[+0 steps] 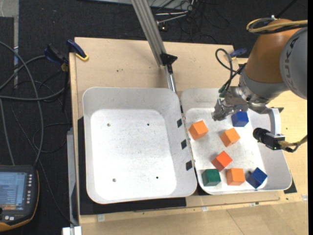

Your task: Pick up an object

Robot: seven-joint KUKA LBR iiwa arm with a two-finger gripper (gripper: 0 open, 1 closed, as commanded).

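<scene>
Blocks are lying in the right bin (pixel 281 182); the gripper (pixel 221 112) is hovering beside the blue block (pixel 240 118), holding nothing, its spread unclear. Descending onto one block seems next.

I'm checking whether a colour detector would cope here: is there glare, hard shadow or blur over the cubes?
Camera view: even, soft light; the cubes look sharp with small faint shadows; no strong glare on the right bin; the gripper is dark and hard to make out.

Arm (pixel 279 58) cut off at right edge.
</scene>
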